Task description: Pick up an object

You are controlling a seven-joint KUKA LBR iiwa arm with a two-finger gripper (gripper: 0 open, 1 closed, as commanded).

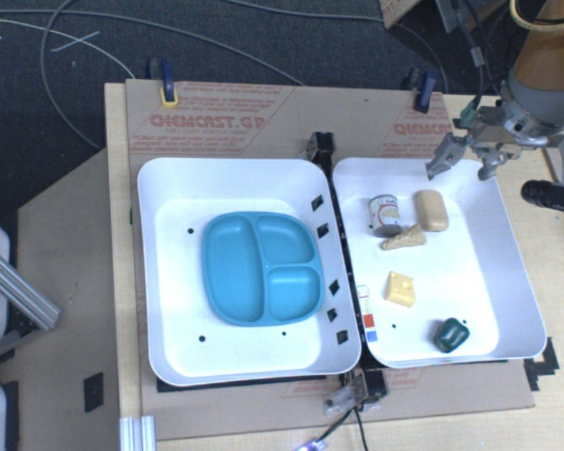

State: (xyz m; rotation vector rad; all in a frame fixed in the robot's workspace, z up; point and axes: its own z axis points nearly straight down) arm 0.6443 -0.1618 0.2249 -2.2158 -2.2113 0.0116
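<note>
- Nearest the camera, in the right-hand shallow white bin (pixel 522 299), sits a small dark green rounded object (pixel 451 334), close to the bin's front edge. It looks compact and hard, probably light, and its curved sides may slip, so I'd judge a pinch across its narrow middle the safest hold.
- Just behind it lies a pale yellow wedge-shaped block (pixel 400 289), well apart from the green piece. It reads as foam or soft plastic, light and a bit squashy; its flat faces offer an easy grip.
- Further back, a beige irregular strip (pixel 403 241) lies flat, touching or nearly touching a small silver-and-red can (pixel 385 214), which seems to lie on its side. The can is stiff and smooth and could roll when nudged.
- Right beside them rests a tan oval lump (pixel 432 210), rounded like a bread roll or potato; it is likely light, best taken across its short width.
- Over in the left-hand white bin (pixel 160 252) a blue three-compartment plastic plate (pixel 261 267) lies flat, broad and awkward for two fingers.
- Farthest back, the gripper (pixel 465 161) hovers over the right bin's rear rim, fingers spread and released, holding nothing, above and behind the tan lump.
- Nothing is picked yet; both bins rest on the cardboard-topped desk (pixel 263 111).
</note>
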